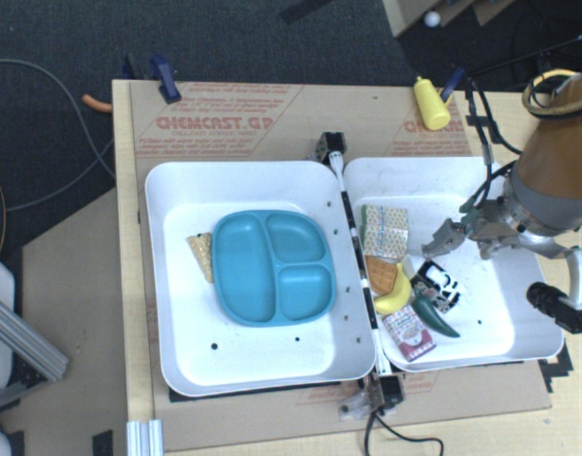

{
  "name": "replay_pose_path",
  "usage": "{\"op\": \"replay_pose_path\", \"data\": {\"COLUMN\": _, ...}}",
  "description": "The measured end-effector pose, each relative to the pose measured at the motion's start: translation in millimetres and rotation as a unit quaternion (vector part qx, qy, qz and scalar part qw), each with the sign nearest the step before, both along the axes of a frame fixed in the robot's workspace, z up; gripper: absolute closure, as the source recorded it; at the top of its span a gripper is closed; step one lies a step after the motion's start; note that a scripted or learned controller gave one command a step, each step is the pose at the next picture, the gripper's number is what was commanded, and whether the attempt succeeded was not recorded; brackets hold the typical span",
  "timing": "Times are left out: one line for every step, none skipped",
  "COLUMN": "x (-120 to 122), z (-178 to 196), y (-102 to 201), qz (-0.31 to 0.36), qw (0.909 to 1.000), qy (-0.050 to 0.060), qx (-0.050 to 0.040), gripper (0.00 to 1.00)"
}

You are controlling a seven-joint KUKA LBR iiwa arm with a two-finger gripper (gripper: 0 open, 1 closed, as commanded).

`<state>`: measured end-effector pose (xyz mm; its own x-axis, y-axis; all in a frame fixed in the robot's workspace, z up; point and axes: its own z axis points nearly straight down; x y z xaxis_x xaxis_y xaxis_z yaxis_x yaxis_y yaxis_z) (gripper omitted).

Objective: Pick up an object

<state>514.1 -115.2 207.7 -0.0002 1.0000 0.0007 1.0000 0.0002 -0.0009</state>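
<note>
Camera view shows the end effector (pixel 449 238) hovering over the right bin (pixel 480 335), its fingers apart and gripping nothing. Just below it, in the bin's left part, lie a black-and-white toy (pixel 436 283), a banana (pixel 395 295), a green pepper (pixel 435 317) and a packet (pixel 407 332).

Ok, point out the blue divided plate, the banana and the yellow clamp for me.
Blue plate (pixel 272 266): camera view, where its dividers meet.
Banana (pixel 395 294): camera view, middle of its curve.
Yellow clamp (pixel 431 104): camera view, middle of its handle.
</note>
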Motion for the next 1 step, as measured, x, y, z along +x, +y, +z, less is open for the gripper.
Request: {"op": "replay_pose_path", "data": {"x": 9.0, "z": -80.2, "y": -7.9, "qz": -0.001, "qw": 1.0, "qy": 0.001, "qx": 0.0001, "gripper": 0.0}}
